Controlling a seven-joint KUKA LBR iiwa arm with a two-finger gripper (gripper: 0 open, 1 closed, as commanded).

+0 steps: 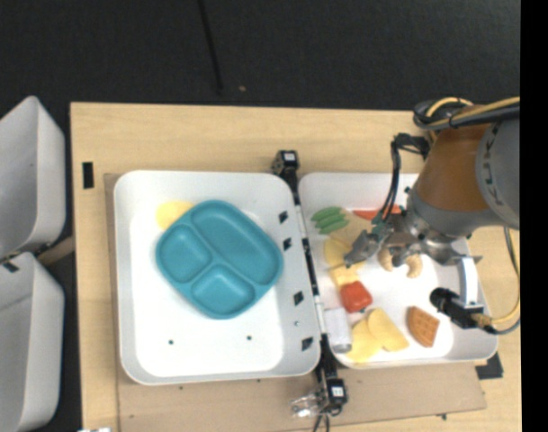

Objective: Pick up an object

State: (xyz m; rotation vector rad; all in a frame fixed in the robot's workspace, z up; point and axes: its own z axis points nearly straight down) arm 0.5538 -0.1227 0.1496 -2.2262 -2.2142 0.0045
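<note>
My gripper point(371, 257) hangs low over the middle of the right bin point(453, 354), open, with bare bin floor between its fingers. Its left finger point(355, 254) is at the edge of pale yellow pieces point(336, 247). A beige curved piece point(410, 263) lies just right of the other finger. Around it lie a green piece point(328, 217), an orange-yellow block point(346, 275), a red block point(356, 296), a yellow lump point(378, 333), an orange-brown piece point(423, 326) and a red-orange piece point(367, 213) partly hidden by the arm.
The left bin point(148, 349) holds a blue divided plate point(220, 257) with a yellow object point(170, 212) peeking out at its upper left. The grey and orange arm point(458, 174) with its cables covers the right bin's far right side.
</note>
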